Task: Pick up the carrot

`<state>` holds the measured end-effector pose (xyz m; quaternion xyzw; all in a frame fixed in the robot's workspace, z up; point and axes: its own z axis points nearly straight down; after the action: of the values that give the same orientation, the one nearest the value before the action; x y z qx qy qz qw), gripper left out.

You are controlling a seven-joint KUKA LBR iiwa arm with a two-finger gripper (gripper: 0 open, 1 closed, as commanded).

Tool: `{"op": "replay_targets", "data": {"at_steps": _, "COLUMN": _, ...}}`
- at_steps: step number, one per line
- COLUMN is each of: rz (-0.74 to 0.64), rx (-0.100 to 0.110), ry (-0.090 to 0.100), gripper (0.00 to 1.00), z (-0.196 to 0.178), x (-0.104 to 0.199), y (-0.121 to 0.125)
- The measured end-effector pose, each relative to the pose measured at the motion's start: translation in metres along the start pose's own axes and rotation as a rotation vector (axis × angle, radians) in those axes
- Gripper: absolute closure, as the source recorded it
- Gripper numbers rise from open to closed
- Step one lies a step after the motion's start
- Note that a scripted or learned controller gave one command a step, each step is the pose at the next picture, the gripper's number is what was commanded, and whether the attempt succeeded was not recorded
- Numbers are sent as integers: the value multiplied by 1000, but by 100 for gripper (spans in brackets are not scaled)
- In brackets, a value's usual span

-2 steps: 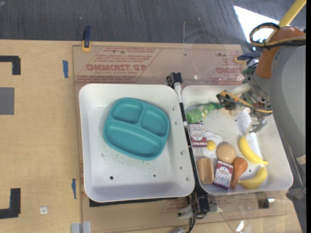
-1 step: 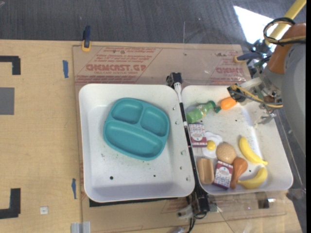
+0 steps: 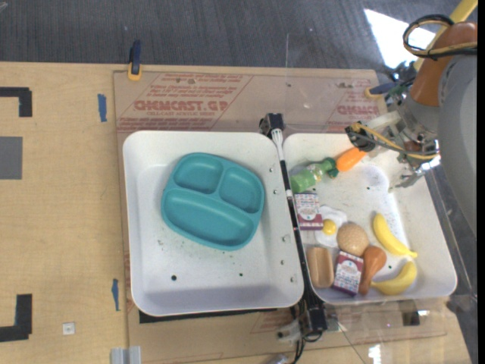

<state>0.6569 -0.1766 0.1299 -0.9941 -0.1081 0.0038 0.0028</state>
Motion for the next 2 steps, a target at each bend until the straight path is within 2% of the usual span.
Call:
{"op": "replay_targets", "data": {"at_steps": 1, "rz": -56, "rx": -4, "ry": 7, "gripper": 0, "z": -18, "x": 9, "y": -21}}
{"op": "replay_targets", "data": {"at_steps": 2, "rz": -15, "rx": -5, "ry": 8, "gripper": 0, "z": 23, "x": -18, "y": -40}}
